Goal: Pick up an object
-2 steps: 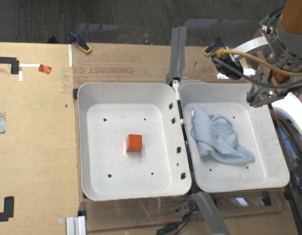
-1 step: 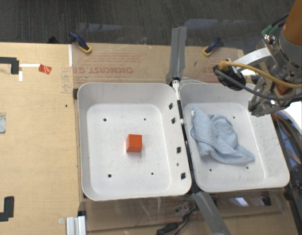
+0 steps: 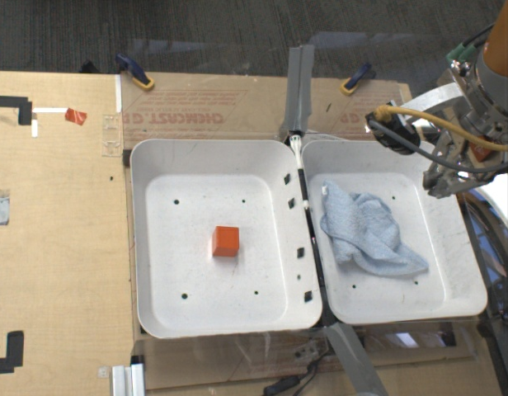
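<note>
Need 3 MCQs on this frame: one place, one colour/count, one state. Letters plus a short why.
1. Where is the red block?
A. in the left bin
B. in the right bin
C. on the cardboard behind the bins

2. What colour is the cloth?
A. green
B. light blue-grey
C. yellow

3. How does the cloth lie?
A. folded into a neat square
B. hanging over the bin's rim
C. crumpled in a heap on the bin floor

Key: 1 A, the block sits near the middle of the left bin's floor. 2 B, the fabric is pale blue-grey against the white bin. 3 C, it is bunched with visible folds, wholly inside the right bin, while the claw is at that bin's far right rim.
</note>
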Controlling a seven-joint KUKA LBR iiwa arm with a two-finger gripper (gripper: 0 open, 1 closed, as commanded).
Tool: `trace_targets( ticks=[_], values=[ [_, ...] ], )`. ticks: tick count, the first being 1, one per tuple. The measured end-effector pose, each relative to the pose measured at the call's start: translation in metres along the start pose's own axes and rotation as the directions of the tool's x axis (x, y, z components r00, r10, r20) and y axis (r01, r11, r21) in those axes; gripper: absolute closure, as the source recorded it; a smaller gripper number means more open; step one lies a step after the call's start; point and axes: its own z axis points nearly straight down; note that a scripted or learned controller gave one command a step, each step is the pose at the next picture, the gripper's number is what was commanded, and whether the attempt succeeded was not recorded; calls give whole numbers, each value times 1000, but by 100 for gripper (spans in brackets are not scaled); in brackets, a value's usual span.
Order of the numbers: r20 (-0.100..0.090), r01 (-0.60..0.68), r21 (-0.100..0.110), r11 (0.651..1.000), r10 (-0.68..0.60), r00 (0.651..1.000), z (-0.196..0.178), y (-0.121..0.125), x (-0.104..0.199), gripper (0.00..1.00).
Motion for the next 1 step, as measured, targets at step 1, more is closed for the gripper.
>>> trace_targets(
  ticks=[1],
  values=[
    [0,1,-1,1000,-1,1000,0,-2,7,100]
  ],
)
